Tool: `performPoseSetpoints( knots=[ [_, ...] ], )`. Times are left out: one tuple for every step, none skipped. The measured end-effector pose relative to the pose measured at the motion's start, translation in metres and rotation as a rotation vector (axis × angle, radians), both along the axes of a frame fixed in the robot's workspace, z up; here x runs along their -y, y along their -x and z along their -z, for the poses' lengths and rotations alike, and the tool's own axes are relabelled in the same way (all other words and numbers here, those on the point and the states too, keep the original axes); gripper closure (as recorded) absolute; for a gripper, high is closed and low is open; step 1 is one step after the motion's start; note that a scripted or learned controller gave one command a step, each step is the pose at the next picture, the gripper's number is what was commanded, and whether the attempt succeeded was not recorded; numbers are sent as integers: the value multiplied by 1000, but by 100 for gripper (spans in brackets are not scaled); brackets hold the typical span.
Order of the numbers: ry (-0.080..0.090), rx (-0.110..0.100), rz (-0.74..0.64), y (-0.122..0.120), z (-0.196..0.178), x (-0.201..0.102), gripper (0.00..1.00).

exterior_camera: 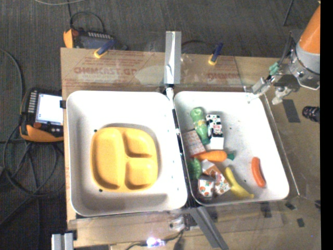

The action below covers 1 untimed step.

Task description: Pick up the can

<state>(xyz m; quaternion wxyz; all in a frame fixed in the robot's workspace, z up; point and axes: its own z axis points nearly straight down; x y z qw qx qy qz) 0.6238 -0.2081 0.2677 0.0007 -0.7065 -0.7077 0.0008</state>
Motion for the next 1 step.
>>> performPoseSetpoints(
  knots=[
    [2, 17, 44, 26, 153, -28, 0]
  ],
)
